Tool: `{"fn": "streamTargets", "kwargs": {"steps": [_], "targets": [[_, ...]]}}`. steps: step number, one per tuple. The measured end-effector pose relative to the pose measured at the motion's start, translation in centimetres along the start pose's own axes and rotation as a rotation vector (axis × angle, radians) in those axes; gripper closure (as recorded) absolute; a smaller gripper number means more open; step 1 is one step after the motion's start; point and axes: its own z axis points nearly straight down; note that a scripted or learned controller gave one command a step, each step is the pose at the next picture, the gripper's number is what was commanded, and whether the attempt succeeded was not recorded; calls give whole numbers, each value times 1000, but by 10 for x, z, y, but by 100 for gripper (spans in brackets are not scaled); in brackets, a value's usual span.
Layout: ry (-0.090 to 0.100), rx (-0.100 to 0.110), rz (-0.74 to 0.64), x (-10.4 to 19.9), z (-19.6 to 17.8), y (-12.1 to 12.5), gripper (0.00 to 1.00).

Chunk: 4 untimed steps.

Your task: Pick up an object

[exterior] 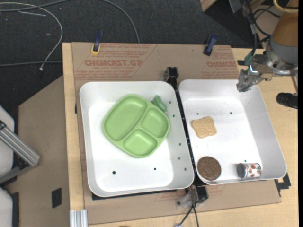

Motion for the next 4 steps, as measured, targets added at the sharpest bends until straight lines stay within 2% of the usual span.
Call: {"fn": "streamTargets", "kwargs": {"steps": [2, 3, 4], "targets": [[1, 2, -1, 104, -11, -3, 100], [2, 5, -1, 159, 6, 0, 100], [2, 5, -1, 218, 13, -12, 100]]}}
